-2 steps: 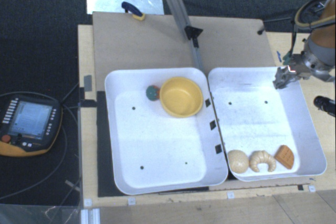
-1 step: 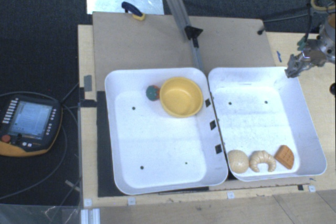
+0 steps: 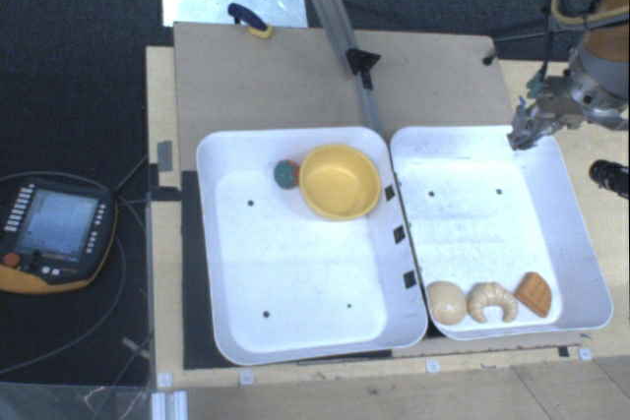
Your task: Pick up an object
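Observation:
A yellow bowl (image 3: 340, 181) sits at the back of the left bin (image 3: 295, 310), with a small teal ball (image 3: 285, 174) touching its left side. Along the front wall of the right bin (image 3: 581, 241) lie a pale round bun (image 3: 446, 302), a croissant (image 3: 492, 302) and an orange waffle-like piece (image 3: 535, 293). My gripper (image 3: 522, 135) hangs over the back right corner of the right bin, far from all of these. Nothing shows between its tips.
A grey pole (image 3: 330, 0) slants across the brown board behind the bins. A blue and yellow clamp (image 3: 248, 19) lies at the board's back left. A teach pendant (image 3: 54, 231) rests on the floor at left.

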`<act>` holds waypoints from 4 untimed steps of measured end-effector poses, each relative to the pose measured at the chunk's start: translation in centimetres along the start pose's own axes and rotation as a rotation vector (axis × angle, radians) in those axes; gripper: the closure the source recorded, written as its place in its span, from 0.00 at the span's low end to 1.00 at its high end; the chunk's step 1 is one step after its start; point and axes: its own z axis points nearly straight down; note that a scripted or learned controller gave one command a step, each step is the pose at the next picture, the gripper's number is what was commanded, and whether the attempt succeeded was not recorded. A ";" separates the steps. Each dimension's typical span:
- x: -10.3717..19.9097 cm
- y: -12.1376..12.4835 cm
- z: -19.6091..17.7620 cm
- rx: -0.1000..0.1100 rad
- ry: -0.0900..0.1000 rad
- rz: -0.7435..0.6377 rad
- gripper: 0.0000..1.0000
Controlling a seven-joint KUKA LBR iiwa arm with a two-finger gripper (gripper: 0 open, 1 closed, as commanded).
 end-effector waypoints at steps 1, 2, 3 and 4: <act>5.8 -0.3 0.6 0.002 0.001 -0.001 1.00; 10.9 -1.2 2.1 0.002 0.000 0.000 1.00; 16.5 -2.4 1.5 0.002 0.001 -0.001 1.00; 21.3 -3.8 1.0 0.001 0.001 0.000 1.00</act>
